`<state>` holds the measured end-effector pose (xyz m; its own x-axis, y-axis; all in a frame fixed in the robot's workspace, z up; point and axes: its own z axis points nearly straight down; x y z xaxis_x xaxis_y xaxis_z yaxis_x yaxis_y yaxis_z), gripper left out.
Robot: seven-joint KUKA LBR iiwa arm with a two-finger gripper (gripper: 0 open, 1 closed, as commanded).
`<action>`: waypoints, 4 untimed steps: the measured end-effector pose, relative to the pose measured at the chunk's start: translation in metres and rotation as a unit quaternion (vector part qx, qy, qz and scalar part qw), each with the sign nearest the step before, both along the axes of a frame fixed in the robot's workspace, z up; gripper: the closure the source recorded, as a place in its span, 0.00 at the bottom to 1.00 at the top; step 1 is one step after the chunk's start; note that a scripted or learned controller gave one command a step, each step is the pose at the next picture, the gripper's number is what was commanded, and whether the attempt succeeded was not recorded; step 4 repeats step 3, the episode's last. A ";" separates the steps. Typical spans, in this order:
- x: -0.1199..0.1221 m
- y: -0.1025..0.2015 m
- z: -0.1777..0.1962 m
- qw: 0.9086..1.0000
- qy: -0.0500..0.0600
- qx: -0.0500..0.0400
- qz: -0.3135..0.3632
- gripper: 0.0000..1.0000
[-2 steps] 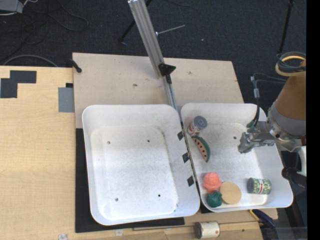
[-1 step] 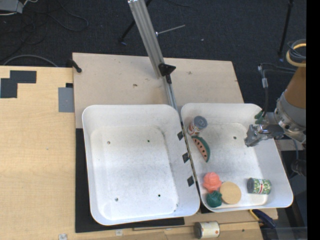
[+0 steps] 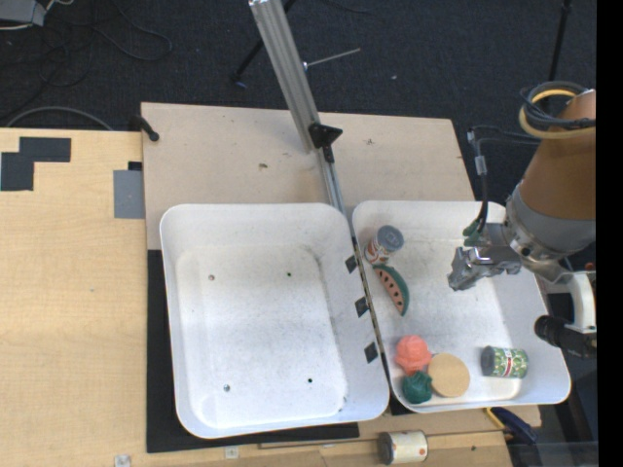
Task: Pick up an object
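Observation:
The right bin [image 3: 443, 227] holds several small objects: a can with a grey lid [image 3: 384, 243] near its upper left, a watermelon slice [image 3: 395, 290] below it, a red-orange ball [image 3: 413, 352], a dark green piece [image 3: 418, 387], a tan round disc [image 3: 450, 375] and a green and white can [image 3: 504, 362] lying on its side. My gripper [image 3: 464, 272] hangs over the middle right of this bin, above bare floor, apart from every object. Nothing shows between its fingers.
The left bin [image 3: 195, 261] lies beside the right one, with black clips [image 3: 360, 305] along the shared wall. A slanted metal rail [image 3: 292, 76] rises behind the bins. A small cylinder [image 3: 402, 447] lies on the bench in front of the bins.

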<state>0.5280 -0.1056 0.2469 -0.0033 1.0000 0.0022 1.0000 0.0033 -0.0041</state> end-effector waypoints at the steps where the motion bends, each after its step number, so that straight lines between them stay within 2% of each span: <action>1: 0.000 0.053 0.007 1.000 0.000 0.000 0.001 1.00; 3: -0.002 0.171 -0.016 1.000 0.001 0.000 0.001 1.00; 4: -0.002 0.171 -0.016 1.000 0.001 0.000 0.001 1.00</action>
